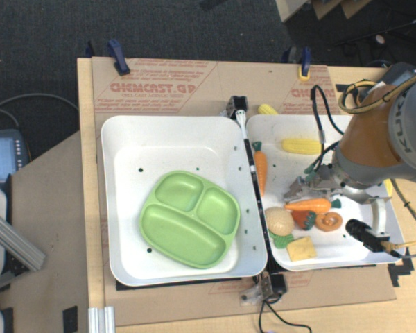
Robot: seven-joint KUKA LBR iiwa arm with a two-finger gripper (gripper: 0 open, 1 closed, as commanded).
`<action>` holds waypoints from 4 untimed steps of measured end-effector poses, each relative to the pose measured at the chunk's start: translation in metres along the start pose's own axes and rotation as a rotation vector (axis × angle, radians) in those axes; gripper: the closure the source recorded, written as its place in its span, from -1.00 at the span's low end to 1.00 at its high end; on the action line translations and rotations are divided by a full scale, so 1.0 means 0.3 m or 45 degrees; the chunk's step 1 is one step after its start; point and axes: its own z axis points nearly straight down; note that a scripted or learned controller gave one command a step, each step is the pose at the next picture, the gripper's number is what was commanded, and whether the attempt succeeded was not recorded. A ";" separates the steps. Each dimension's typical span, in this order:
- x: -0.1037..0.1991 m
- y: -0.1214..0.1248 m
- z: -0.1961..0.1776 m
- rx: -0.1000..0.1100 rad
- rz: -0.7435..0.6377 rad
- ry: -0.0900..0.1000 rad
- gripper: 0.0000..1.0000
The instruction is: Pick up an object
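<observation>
My gripper (pixel 313 186) hangs low over the middle of the right bin (pixel 347 259), with the grey and orange arm coming in from the right. Just below it lies an orange carrot (pixel 308 205), pointing left; whether the two touch is unclear. Under that carrot sit a red piece (pixel 306 218) and an orange tomato slice (pixel 328 221). A pale egg-shaped piece (pixel 278 220), a green piece (pixel 282 240) and a yellow cheese wedge (pixel 301 249) lie at the bin's front left. A second carrot (pixel 261 168) rests along the left wall, and a yellow corn cob (pixel 301 146) lies near the back.
The left bin (pixel 125 141) holds a green divided plate (pixel 189 218). A small yellow piece (pixel 267 109) sits on the bench just behind the right bin. Blue clamps (pixel 118 56) grip the board's far edge.
</observation>
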 end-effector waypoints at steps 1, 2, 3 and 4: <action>0.095 -0.150 0.000 -0.003 0.000 -0.001 -1.00; 0.089 -0.141 -0.034 -0.013 0.002 -0.006 1.00; 0.089 -0.141 -0.032 -0.012 0.003 -0.005 -1.00; 0.085 0.006 0.001 -0.014 -0.002 -0.007 -1.00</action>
